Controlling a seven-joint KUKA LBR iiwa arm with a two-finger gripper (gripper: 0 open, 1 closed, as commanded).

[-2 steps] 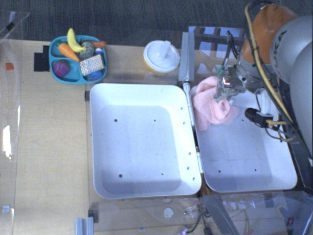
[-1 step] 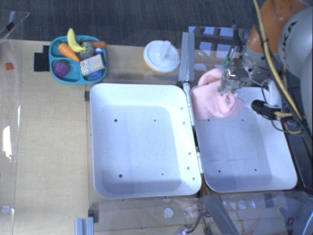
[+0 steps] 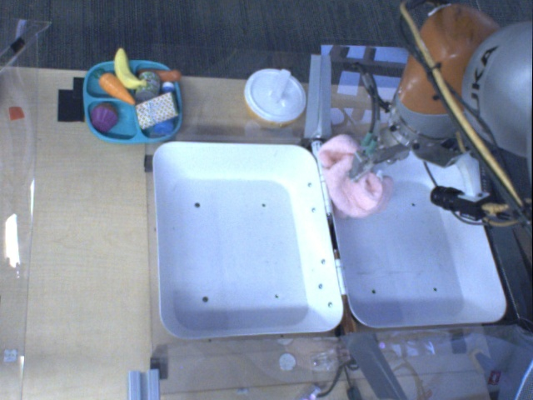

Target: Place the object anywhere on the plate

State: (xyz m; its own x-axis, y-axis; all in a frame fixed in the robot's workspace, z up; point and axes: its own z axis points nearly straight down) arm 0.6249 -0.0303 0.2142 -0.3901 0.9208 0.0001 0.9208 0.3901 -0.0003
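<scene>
White bins sit side by side, the left bin (image 3: 241,240) bare and the right bin (image 3: 425,265) holding the work; the grey arm (image 3: 466,65) reaches over its far left corner, and the gripper (image 3: 366,158) is down on the pink cloth (image 3: 354,182), fingers seemingly pinched into its upper folds; by my reading this is the grasp, so next comes a lift and a carry to the blue plate (image 3: 133,102) far left; the cloth looks soft, crumpled and bunched, lying against the bin's left wall.
</scene>
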